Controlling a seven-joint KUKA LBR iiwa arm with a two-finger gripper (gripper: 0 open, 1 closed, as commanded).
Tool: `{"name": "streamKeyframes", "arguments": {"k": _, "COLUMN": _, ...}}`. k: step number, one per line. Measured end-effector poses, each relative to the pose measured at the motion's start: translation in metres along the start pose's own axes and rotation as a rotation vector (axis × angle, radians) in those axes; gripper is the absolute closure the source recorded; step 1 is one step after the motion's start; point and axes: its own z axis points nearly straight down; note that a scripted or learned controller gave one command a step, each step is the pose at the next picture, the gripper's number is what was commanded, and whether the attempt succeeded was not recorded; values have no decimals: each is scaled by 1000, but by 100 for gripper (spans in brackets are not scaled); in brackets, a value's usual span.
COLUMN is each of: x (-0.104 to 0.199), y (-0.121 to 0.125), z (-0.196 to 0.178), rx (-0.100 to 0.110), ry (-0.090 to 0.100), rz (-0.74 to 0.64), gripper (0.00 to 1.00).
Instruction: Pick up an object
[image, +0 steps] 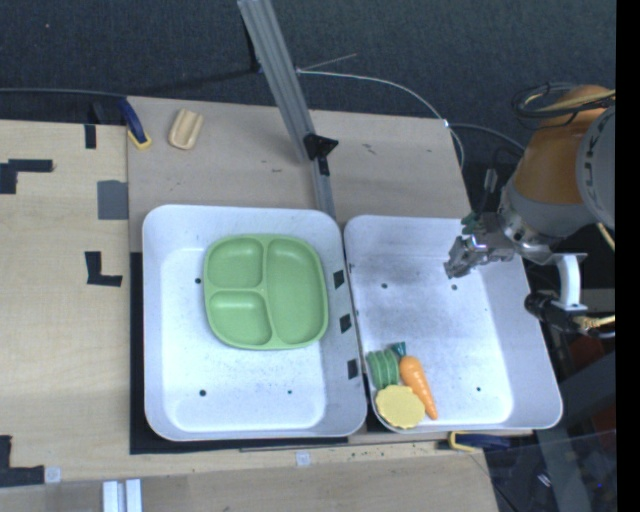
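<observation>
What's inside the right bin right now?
Right bin: a carrot, a yellow round piece and a green ridged item, clustered at its near-left corner. Whatever lies beneath them is hidden.

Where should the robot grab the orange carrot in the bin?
Probably across the carrot's thick upper end, coming straight down from above. It lies flat, slanting toward the bin's front. The green toy and yellow disc crowd its left side, so the fingers fit best near that top end.

No readable text or labels anywhere
</observation>
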Motion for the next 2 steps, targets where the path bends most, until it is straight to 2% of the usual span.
{"name": "streamKeyframes", "arguments": {"k": 1, "x": 0, "y": 1, "z": -53, "rx": -2, "ry": 0, "rz": -1, "gripper": 100}}
{"name": "streamKeyframes", "arguments": {"k": 2, "x": 51, "y": -22, "z": -55, "rx": 5, "ry": 3, "rz": -4, "gripper": 100}}
